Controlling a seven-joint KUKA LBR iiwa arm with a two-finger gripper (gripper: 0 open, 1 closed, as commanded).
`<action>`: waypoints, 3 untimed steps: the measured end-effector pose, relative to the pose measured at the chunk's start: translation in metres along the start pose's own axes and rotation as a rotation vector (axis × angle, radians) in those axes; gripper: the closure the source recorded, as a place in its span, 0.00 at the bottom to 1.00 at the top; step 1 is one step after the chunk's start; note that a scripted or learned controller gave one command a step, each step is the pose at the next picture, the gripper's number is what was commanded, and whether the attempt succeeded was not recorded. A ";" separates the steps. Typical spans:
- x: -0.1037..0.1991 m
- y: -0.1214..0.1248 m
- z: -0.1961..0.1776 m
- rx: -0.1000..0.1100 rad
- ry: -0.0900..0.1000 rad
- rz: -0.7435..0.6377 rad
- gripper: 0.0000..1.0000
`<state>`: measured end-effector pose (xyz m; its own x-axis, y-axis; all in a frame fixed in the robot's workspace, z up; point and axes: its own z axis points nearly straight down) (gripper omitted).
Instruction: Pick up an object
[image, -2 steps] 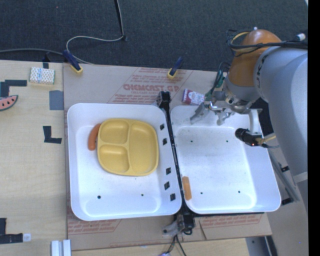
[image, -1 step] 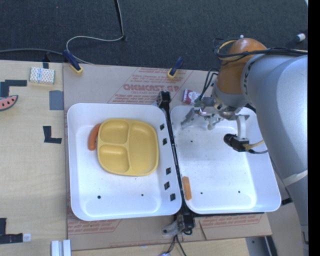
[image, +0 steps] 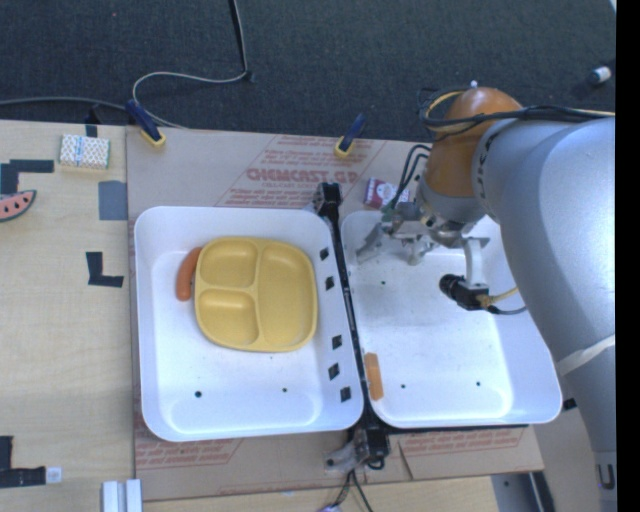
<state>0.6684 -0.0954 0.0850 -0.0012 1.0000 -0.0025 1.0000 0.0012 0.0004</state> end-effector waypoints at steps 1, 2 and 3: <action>0.000 0.000 -0.010 0.000 0.000 -0.001 1.00; 0.001 0.000 -0.020 0.000 0.000 -0.002 1.00; 0.001 0.000 -0.020 0.000 0.000 -0.002 0.00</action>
<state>0.6686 -0.0946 0.1045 -0.0035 1.0000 -0.0023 1.0000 0.0035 0.0001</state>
